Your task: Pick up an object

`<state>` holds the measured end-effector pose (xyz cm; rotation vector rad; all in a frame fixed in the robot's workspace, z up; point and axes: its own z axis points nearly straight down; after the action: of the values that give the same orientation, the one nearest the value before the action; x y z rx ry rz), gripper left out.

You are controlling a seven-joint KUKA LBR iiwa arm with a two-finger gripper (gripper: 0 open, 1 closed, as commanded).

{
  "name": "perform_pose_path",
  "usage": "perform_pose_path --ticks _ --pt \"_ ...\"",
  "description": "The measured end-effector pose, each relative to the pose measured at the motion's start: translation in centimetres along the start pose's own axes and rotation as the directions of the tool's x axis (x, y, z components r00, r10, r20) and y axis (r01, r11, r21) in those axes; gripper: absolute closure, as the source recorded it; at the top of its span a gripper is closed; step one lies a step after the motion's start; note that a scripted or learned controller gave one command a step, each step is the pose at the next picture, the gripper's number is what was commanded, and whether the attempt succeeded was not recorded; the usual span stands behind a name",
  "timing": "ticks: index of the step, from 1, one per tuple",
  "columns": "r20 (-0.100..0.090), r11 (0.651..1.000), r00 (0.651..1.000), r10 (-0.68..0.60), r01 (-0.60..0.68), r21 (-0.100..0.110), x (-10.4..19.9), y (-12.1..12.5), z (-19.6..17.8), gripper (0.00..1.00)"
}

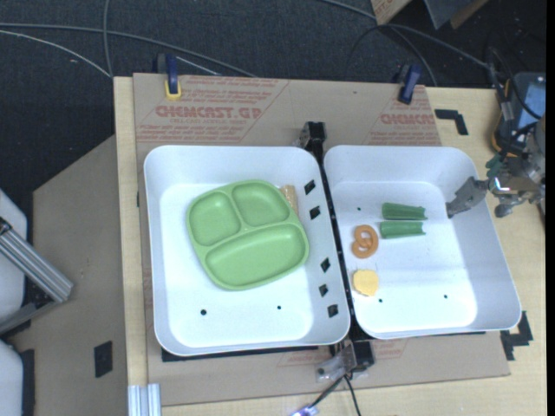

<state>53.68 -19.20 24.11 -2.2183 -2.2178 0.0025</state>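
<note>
The gripper (pixel 473 196) hangs at the right bin's (pixel 486 258) far right rim, fingers' spread impossible to judge. Left of the fingers lie two green pieces (pixel 402 219), then a pretzel (pixel 365 242) and yellow chip (pixel 366 282) (nothing between). The green plate (pixel 247 233) sits in the left bin (pixel 173 293).

Greens, orange and yellow against white bins on a tan bench.

The left shallow white plastic bin (pixel 173 319) holds a pale green three-compartment plate (pixel 248 233), plain and unpatterned, with a small tan strip (pixel 289 198) showing at its upper right edge. The right shallow white plastic bin (pixel 486 293) holds two darker green oblong pieces (pixel 403 219), an orange pretzel-shaped ring (pixel 364 241) and a yellow round piece (pixel 366 282). Small black marks dot both bins. The tan cardboard sheet (pixel 225 107) under them carries red-brown printed lettering, and two blue clamps (pixel 172 74) with yellow tips sit at its top edge. The floor is dark grey carpet (pixel 61 111).
</note>
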Motion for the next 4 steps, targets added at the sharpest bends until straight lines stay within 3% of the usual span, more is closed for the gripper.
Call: perform_pose_path --ticks 2,3,4 --pt "-0.001 1.000 1.000 0.000 0.000 0.002 0.0 -0.2 12.7 0.00" --pt "0.001 1.000 1.000 0.000 0.000 -0.006 0.0 0.0 11.2 1.00" --pt "0.005 1.000 1.000 0.000 0.000 -0.012 -0.8 0.4 5.0 1.00"
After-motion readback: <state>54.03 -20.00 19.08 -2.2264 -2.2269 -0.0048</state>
